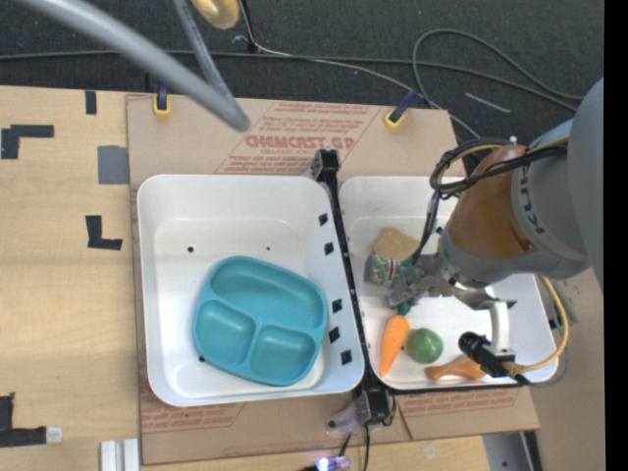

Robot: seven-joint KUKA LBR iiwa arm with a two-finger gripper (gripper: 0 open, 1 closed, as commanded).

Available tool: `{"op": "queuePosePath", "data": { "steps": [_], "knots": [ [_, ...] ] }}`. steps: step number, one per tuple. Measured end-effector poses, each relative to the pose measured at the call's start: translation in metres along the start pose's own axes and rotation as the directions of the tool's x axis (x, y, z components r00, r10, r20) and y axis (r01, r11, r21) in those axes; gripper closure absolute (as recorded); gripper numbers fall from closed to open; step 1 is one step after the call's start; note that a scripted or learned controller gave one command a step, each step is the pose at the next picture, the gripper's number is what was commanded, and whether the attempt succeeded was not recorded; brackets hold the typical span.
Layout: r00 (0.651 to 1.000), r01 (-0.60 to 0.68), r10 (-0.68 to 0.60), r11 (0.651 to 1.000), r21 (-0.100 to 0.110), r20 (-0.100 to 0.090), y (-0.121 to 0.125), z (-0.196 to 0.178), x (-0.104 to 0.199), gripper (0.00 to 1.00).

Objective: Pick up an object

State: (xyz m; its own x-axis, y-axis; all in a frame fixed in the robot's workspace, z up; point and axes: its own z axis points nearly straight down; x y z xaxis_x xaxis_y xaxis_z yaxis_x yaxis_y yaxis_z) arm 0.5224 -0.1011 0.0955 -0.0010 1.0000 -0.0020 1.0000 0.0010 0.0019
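Gripper, grip unclear, over right bin; "CHEMCAST GP" cardboard behind.

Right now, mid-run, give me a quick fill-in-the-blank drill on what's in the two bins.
1. The blue tray lies in the ____ bin.
2. The carrot lies in the ____ bin.
3. The ball right of the carrot is ____ in colour.
4. The tray has ____ compartments.

Missing words: left; right; green; three
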Motion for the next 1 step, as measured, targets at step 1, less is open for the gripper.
{"op": "queuePosePath", "data": {
  "steps": [1],
  "knots": [
    [1.000, 0.000, 0.000, 1.000, 0.000, -0.001, -0.0053, -0.0595, -0.0044, 1.00]
  ]
}}
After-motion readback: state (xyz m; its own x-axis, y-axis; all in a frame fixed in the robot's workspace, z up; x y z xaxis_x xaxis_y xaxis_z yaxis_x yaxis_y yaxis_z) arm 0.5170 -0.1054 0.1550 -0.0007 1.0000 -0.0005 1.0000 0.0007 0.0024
